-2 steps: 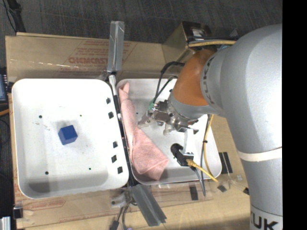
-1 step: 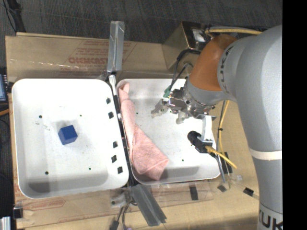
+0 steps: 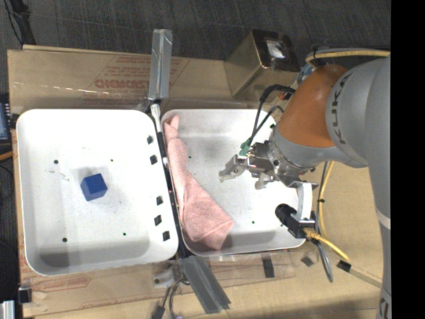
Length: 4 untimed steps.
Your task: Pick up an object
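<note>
two white bins sit side by side on the counter: the left bin [image 3: 40, 178] holds a small blue cube [image 3: 94, 186] near its middle, well apart from the arm. in the right bin [image 3: 219, 121] a pink cloth [image 3: 194, 198] lies along the left wall, and the pincer [image 3: 232, 169] hangs over the bin's floor, beside the cloth but apart from it (whether released or clenched, i cannot tell).
</note>
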Available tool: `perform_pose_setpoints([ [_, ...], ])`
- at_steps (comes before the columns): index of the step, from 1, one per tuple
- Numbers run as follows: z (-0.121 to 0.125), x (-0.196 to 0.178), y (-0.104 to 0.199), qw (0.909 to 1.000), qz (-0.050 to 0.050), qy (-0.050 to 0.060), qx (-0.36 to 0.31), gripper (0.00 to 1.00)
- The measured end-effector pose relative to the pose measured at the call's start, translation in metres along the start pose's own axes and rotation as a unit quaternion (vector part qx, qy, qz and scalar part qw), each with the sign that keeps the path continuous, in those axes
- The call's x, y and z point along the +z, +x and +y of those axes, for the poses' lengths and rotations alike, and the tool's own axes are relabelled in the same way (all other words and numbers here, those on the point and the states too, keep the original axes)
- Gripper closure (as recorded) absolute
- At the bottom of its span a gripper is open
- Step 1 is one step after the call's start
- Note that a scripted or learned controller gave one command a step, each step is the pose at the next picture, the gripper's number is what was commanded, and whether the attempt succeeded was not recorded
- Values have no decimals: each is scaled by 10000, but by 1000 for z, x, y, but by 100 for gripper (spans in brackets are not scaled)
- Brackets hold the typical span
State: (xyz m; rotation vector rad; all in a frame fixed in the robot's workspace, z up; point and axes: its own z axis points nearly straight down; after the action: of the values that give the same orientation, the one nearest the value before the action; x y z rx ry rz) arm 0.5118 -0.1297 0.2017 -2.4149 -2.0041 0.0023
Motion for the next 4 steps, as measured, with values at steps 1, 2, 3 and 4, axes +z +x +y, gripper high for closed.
perform_pose_setpoints([
  [1,17,51,19,9996,-3,12,-272,0],
  [2,10,109,40,9943,-2,12,-1064,0],
  [3,80,109,49,9821,-5,-6,-1882,0],
  [4,8,104,32,9876,-3,3,-1568,0],
])
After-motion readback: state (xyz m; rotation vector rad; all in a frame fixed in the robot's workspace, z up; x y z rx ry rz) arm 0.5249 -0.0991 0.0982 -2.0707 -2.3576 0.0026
